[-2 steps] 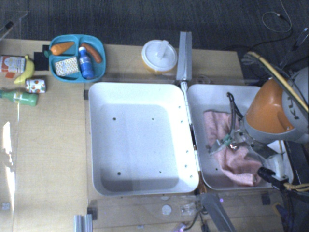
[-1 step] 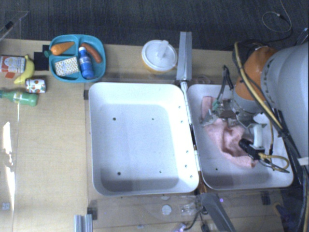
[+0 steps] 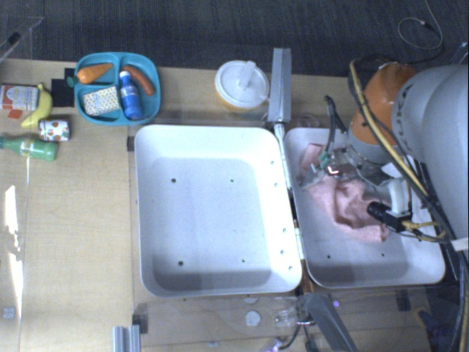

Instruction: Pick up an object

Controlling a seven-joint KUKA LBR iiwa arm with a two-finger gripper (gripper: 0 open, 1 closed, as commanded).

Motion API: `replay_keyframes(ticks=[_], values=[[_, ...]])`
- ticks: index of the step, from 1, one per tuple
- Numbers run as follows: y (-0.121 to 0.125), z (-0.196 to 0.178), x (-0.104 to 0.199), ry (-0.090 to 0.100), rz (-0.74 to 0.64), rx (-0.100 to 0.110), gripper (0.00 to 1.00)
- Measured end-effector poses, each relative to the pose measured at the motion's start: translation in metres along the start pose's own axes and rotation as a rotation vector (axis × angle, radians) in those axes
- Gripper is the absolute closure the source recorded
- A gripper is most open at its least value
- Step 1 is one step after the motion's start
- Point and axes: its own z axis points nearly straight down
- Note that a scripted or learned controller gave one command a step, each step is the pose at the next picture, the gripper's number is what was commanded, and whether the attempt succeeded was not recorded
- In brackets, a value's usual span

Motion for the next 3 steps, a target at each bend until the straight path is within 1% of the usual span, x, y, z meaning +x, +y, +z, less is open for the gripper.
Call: replay_keyframes(ticks=[1, 2, 3], values=[[-0.012, 0.000, -0.043, 0.000, -0.119, 0.000, 0.00], [-0.025, 0.000, -0.041, -0.001, -0.175, -0.003, 0.00], [-0.022, -0.013, -0.042, -0.007, -0.177, -0.010, 1.00]])
